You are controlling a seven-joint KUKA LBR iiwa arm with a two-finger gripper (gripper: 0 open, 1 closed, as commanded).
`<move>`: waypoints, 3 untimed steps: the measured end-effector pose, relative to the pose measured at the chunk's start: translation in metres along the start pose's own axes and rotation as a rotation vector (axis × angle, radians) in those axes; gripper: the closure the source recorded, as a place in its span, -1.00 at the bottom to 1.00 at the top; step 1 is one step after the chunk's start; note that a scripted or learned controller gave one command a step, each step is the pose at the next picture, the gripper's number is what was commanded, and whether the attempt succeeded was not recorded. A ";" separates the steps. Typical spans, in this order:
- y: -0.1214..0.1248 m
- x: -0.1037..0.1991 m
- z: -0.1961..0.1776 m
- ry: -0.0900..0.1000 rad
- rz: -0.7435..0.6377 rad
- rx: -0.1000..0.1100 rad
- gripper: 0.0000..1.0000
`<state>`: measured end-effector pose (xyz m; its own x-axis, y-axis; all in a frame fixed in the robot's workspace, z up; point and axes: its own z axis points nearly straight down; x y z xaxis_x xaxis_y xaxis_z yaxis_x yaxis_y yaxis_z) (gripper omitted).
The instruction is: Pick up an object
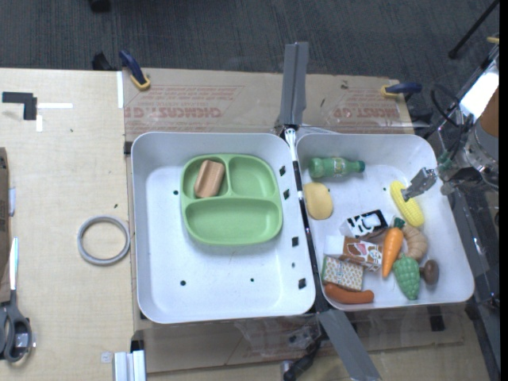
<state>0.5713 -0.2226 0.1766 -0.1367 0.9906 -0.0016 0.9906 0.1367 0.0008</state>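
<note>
Camera view: at the frame's right, the gripper [421,182] hovers over the right bin [373,145]; whether it holds anything, I cannot tell. The corn [406,205] lies just below-left of it, long axis diagonal. One corn, one bottle [336,166], one carrot [392,252].

A dark grey carpet floor [238,14] runs along the top. Below it sits the pale wooden bench [55,197]. Flat brown cardboard [206,105] lies near its back edge, maybe clamped down.
</note>
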 end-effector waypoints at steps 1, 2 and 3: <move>0.011 0.007 0.085 0.010 -0.019 -0.001 -1.00; 0.010 0.004 0.075 0.004 -0.016 -0.001 1.00; -0.010 0.048 -0.065 0.000 0.246 0.002 1.00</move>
